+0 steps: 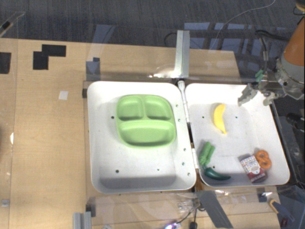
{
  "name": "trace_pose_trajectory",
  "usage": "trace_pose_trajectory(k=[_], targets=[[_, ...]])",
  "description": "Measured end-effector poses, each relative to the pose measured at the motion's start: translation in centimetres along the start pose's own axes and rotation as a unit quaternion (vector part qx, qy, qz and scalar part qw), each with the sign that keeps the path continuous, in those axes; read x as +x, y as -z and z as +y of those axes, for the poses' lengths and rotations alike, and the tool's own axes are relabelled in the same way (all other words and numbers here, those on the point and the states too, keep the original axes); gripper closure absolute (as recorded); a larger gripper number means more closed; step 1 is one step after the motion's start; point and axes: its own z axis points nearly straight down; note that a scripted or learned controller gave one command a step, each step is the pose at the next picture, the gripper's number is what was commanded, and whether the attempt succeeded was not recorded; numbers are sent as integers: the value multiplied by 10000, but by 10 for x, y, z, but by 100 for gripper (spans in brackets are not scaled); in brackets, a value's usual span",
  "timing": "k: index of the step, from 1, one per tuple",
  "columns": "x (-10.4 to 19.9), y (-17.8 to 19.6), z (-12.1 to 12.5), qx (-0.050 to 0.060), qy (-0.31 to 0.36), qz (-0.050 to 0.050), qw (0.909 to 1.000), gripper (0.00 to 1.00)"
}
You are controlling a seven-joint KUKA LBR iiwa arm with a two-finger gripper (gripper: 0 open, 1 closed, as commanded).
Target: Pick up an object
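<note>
— What sort of place is this?
— A robotics lab. A wooden desk (43, 128) carries two white bins (102, 175) fixed in metal brackets, black marker squares (47, 55) are stuck on top, and loose cables (248, 11) trail over grey carpet (119, 8).
— Anything else?
— Toy food, like a plastic banana (219, 119).

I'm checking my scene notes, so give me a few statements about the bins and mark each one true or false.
1. The green divided plate lies in the left bin. True.
2. The banana lies on the plate. False: it lies in the right bin.
3. The end effector holds the banana. False: it is apart from it, near the right bin's far edge.
4. The pretzel touches the small carton. True.
</note>
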Motion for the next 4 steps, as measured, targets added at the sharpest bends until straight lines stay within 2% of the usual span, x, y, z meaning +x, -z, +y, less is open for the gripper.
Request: trace_pose_trajectory(k=[1,2,3,4], targets=[[16,-130,31,6,434,2,9991,0],[28,-161,39,-38,672,-10,9977,0],[29,-147,42,-78,676,-8,9977,100],[92,-47,25,-12,669,3,9978,100]])
